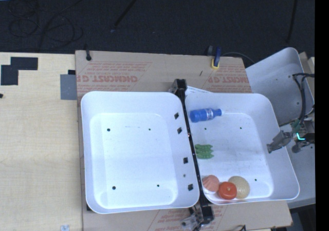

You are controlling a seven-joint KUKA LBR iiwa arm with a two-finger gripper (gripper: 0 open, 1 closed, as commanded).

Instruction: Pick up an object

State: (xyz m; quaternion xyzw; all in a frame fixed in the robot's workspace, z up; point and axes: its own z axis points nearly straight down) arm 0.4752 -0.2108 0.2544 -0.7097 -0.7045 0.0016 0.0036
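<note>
The right bin (267, 107) holds a blue bottle (205, 115) lying on its side near the back left. A small green object (203, 151) lies by the bin's left wall. In the front corner a pink object (209, 182), a red round object (227, 190) and a beige round object (240, 186) sit close together. My gripper (288, 145) hovers over the right rim of this bin, open, with nothing between its fingers. It is well to the right of all the objects.
The left bin (85, 122) stands beside the right one, with a black divider strip (187, 142) between them. Both rest on a cardboard sheet (128, 71) on the wooden bench. The pale arm link (275, 76) reaches in at the upper right.
</note>
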